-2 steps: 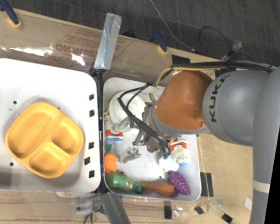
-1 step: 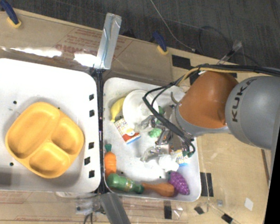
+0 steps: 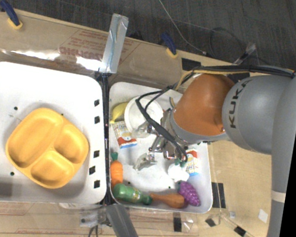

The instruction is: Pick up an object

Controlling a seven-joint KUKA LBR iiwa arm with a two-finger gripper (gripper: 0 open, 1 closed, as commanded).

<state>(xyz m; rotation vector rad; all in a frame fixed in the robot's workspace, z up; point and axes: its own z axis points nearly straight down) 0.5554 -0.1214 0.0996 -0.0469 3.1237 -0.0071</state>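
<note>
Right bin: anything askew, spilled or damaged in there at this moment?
Nothing looks spilled or broken. The right bin is crowded: toy food such as a carrot, purple grapes and a banana lies jumbled along its edges. The yellow divided plate sits skewed in the left bin.

A yellow tray (image 3: 47, 147) with three dips lies in the left white bin (image 3: 2, 79). The bins sit side by side on a brown table (image 3: 242, 159). Two blue clips (image 3: 11, 13) hold the far edge. A grey tape strip (image 3: 115, 42) sticks up between the bins.
</note>
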